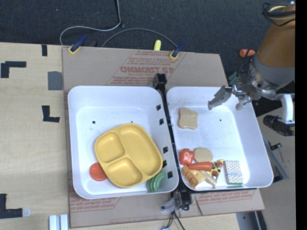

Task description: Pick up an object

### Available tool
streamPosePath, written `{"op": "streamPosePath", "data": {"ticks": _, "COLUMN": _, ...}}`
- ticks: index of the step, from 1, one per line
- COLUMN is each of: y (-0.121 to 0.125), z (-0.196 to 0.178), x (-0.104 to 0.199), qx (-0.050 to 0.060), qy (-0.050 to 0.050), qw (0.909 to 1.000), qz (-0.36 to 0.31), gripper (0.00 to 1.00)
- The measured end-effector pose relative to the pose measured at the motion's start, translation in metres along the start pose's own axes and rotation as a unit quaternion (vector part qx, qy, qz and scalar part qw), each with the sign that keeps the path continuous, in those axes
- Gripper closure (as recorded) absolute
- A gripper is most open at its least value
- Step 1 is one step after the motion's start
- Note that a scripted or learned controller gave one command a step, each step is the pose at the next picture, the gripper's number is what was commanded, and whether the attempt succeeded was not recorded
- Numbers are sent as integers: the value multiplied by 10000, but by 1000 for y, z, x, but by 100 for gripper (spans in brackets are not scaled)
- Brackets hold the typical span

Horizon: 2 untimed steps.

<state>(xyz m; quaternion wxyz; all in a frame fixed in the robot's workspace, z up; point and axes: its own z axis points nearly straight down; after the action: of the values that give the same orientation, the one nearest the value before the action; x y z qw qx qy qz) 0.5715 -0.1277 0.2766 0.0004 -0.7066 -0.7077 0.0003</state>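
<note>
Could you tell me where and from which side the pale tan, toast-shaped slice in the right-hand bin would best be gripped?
The pale tan toast-shaped slice lies flat and alone on the right white bin's floor, apart from the heap of toy food nearer the camera. Probably best: come straight down from above and pinch across its two side edges, where bare floor leaves room. The tool hovers up and right of it.

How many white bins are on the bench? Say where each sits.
2. The left bin holds the yellow divided plate; the right bin holds the toy foods, with the gripper above it.
</note>
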Motion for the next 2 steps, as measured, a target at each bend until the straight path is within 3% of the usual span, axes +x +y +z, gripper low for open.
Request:
{"op": "streamPosePath", "data": {"ticks": 1, "y": 55, "z": 80, "x": 40, "qx": 26, "qy": 5, "qw": 10000, "qz": -17, "gripper": 0}}
{"op": "streamPosePath", "data": {"ticks": 2, "y": 61, "z": 186, "x": 32, "qx": 53, "qy": -2, "qw": 10000, "qz": 4, "gripper": 0}}
